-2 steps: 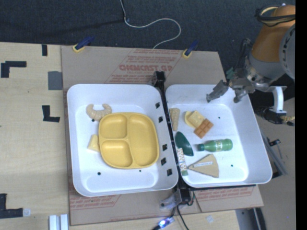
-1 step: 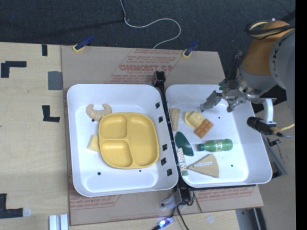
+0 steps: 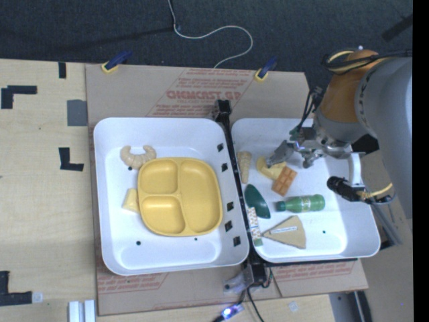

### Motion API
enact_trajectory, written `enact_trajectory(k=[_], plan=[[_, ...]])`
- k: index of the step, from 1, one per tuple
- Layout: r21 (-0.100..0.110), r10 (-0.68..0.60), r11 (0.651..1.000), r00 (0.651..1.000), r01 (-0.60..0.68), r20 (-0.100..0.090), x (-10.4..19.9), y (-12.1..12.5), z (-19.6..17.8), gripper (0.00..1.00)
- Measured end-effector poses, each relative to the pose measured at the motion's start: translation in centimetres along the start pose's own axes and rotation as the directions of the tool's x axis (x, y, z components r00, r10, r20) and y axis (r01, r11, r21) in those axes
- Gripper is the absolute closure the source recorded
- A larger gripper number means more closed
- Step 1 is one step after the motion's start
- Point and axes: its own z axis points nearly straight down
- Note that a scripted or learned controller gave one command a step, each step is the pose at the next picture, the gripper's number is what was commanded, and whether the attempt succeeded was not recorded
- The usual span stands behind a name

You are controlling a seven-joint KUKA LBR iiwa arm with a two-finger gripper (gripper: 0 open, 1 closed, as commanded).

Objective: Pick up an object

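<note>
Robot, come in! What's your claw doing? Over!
Claw above right bin, holding nothing. Orange waffle block just below it. Green bottle close by.

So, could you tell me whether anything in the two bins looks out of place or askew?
Nothing looks spilled or damaged. The green bottle lies on its side in the right bin, and the yellow divided plate sits slightly skewed in the left bin.

I see two smooth white plastic bins (image 3: pixel 201 129) on brown cardboard (image 3: pixel 194 89), a matt yellow plastic divided plate (image 3: pixel 179 196), a glossy green bottle (image 3: pixel 299 204), and dark metal on the gripper (image 3: pixel 292 151).
</note>
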Motion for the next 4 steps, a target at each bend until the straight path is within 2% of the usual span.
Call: enact_trajectory(k=[1,2,3,4], plan=[[-0.009,-0.001,1.0,1.0,0.001,0.002,0.1,0.2,1.5,0.0],[-0.008,-0.002,1.0,1.0,0.002,0.003,0.2,0.1,0.5,1.0],[-0.009,0.001,1.0,1.0,-0.001,0.002,-0.6,0.1,-4.2,1.0],[-0.01,-0.001,1.0,1.0,0.001,0.001,0.5,0.2,-9.7,1.0]])
